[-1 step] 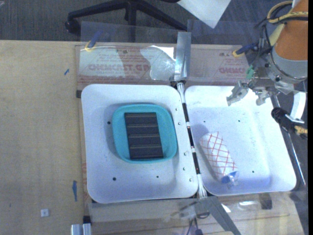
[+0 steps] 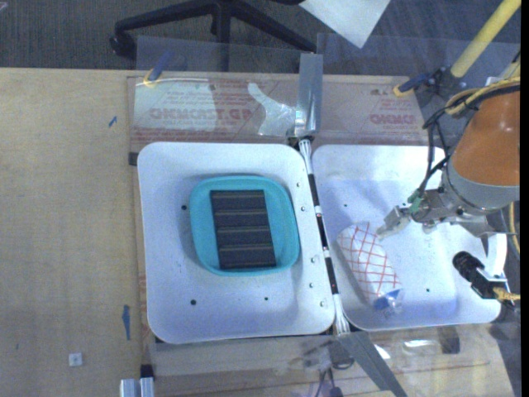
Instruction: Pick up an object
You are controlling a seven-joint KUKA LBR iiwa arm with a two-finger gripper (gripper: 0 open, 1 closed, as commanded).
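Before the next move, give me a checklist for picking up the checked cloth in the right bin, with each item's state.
1. Target in view: the checked cloth lies in the right bin, near its left wall. ok.
2. Target unobstructed: nothing lies on the cloth. ok.
3. Hand over the target: it sits above and to the right of the cloth, not over it. not ok.
4. Hand holding nothing: too small and blurred to judge. cannot tell.
5. Wrong bin avoided: the teal tray sits in the left bin, apart from the hand. ok.
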